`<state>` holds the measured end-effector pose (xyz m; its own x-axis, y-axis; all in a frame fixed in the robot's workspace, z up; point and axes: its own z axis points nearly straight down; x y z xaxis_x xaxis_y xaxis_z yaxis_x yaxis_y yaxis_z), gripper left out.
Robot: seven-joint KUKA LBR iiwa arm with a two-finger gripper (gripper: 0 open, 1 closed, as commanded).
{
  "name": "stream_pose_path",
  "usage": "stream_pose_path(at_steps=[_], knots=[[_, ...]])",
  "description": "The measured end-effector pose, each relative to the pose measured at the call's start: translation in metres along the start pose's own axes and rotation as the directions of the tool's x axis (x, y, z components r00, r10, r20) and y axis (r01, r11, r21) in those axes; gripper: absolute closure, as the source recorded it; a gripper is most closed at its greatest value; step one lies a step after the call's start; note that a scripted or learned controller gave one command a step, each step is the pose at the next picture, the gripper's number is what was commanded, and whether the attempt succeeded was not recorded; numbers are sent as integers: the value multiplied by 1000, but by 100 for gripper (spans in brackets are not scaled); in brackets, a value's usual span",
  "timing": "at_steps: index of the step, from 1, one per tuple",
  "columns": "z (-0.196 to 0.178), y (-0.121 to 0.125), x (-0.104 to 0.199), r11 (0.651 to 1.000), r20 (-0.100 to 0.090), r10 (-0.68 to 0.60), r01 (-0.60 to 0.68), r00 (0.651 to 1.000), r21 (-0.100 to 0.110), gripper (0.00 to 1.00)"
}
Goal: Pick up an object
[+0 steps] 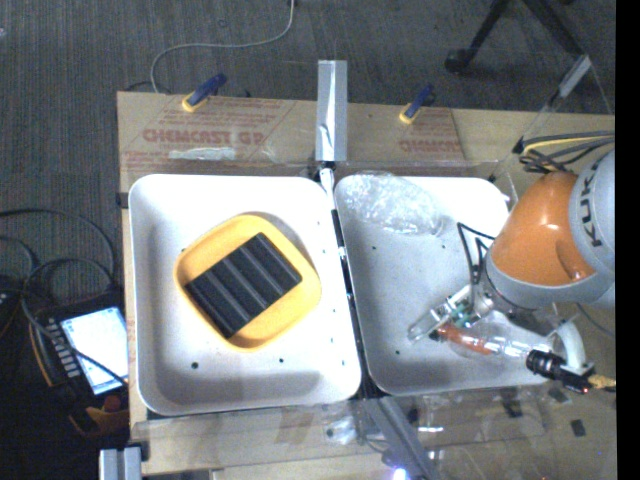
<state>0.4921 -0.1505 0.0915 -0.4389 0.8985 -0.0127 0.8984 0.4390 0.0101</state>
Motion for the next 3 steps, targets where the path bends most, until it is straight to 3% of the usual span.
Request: stream_pose_path(at_steps=[1, 2, 3], knots=[[-2, 16, -12, 986, -11, 165, -165, 986, 10, 0], [-1, 0, -5, 974, 4, -226, 226, 974, -7, 0], [-11, 2, -3, 974, -1, -227, 227, 974, -9, 100]])
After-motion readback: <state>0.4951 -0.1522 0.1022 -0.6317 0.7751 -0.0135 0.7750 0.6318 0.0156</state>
